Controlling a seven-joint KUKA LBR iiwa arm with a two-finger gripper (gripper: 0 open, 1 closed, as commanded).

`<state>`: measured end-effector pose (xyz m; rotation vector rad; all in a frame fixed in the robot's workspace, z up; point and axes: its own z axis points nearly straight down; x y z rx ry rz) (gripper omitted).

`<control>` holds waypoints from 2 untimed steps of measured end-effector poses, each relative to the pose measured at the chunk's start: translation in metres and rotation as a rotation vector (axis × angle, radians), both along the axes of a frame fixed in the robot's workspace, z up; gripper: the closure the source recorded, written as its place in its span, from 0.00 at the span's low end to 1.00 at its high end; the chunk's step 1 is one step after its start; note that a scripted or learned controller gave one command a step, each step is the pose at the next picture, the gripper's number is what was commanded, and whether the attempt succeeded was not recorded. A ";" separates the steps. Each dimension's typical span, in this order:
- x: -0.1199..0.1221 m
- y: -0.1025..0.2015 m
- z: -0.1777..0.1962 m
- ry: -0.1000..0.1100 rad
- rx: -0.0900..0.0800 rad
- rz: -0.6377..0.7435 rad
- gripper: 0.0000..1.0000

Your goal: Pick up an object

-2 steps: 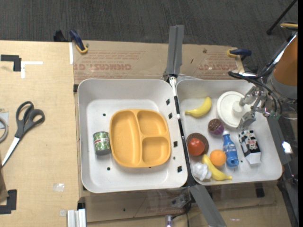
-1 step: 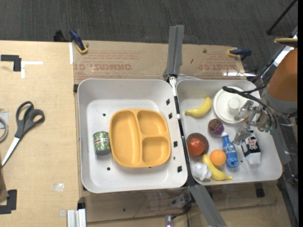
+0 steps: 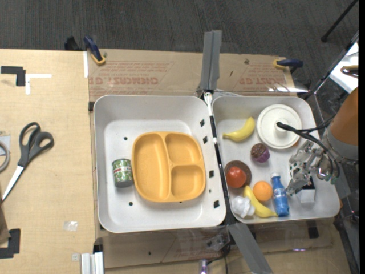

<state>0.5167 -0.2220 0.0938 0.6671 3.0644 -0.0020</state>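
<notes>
A: Start nearest the camera. What sits along the front of the right bin [image 3: 326, 213]?

B: A crumpled white wad [image 3: 242, 208], a banana [image 3: 258, 204] lying beside it, an orange [image 3: 263, 190] resting against that banana, and a blue bottle [image 3: 279, 197] just to the orange's right. The pincer [image 3: 299, 181] hangs low at the bin's right side, next to the bottle, with a small white block [image 3: 307, 195] beneath it.

A: Is it holding anything?

B: I cannot tell how the pincer stands; the metal is a tangle from this angle, and nothing is visibly between its tips.

A: So how should the grab go?

B: I'd pick the bottle or the white block, being closest. The front cluster is packed tight, so a straight descent over one item, tips straddling its narrow side, seems wisest; otherwise the orange may roll.

A: And farther back?

B: A red apple in a brown bowl [image 3: 237, 173], a dark plum [image 3: 260, 152], a second banana [image 3: 242, 130] and a white plate [image 3: 279, 126], well spaced and easier targets.
</notes>
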 end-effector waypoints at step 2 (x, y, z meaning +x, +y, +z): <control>0.003 0.001 0.010 -0.005 -0.002 0.005 0.00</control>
